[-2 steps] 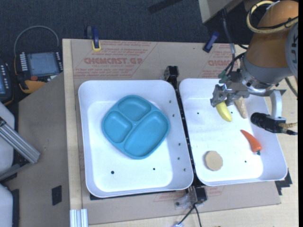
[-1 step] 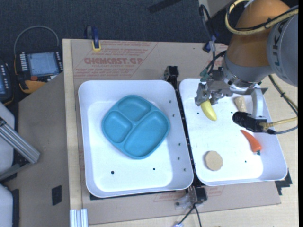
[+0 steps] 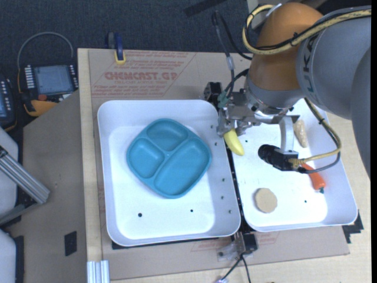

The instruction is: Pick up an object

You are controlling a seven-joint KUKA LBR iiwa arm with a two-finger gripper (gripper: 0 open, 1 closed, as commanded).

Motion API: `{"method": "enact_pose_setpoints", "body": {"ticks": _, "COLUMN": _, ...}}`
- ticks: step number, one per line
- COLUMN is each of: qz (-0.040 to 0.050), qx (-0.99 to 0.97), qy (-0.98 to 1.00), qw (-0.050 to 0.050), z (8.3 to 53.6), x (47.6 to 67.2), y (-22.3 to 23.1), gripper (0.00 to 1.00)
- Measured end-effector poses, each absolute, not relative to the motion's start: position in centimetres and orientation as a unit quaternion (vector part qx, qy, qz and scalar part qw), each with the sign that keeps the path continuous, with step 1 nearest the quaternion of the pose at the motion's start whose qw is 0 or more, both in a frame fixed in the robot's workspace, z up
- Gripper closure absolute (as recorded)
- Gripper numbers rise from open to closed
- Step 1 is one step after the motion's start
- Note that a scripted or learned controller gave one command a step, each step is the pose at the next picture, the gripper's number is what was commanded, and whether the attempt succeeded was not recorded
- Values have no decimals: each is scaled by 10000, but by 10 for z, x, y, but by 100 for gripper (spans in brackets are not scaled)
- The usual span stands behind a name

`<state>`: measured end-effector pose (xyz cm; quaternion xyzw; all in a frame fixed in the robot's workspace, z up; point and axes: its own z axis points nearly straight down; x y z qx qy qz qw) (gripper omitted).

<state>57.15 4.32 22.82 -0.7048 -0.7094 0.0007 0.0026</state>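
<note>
Two bins (image 3: 112, 158), blue plate (image 3: 169, 157), cookie (image 3: 265, 200)

A robotics lab: grey arm (image 3: 336, 58) over white bins (image 3: 112, 175), loose cables

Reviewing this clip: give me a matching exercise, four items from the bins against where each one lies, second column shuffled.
Things:
1. blue divided plate
2. yellow banana
3. round cookie
4. carrot

Places:
A. near front of right bin
B. just under the gripper, at right bin's left edge
C. middle of left bin
D. right part of right bin

Pairs: 1-C, 2-B, 3-A, 4-D
</note>
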Motion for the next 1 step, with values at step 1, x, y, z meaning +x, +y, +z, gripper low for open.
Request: {"method": "enact_pose_setpoints", "body": {"ticks": 1, "qz": 11, "qx": -7051, "qy": -7091, "qw": 24, "z": 218, "x": 569, "y": 91, "gripper": 100}}
